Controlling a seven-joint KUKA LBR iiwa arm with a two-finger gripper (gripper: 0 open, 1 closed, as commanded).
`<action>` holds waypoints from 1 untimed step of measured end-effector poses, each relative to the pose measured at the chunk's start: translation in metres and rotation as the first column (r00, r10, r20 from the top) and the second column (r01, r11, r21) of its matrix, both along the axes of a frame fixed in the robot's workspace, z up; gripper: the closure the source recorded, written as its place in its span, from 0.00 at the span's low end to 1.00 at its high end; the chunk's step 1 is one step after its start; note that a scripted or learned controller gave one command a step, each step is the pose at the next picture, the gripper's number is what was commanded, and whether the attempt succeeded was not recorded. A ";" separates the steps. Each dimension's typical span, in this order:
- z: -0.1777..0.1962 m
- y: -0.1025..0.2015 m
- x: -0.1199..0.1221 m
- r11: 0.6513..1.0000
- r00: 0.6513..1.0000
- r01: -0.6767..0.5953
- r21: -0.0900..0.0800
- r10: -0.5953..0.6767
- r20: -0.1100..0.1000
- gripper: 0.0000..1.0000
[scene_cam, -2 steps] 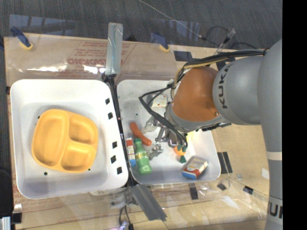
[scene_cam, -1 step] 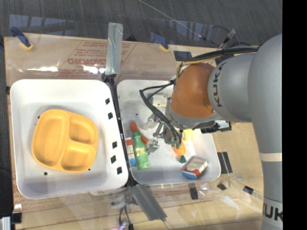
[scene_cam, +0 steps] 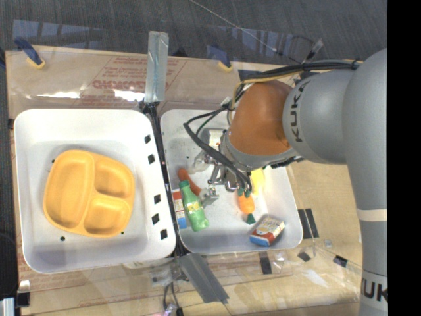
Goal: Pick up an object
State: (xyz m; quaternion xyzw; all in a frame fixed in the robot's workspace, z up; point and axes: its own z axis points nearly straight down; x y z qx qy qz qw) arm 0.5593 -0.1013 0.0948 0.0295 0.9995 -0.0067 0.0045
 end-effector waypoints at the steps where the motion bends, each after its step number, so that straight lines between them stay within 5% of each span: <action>1: -0.003 0.007 0.012 0.957 0.957 -0.291 0.013 0.291 -0.006 0.00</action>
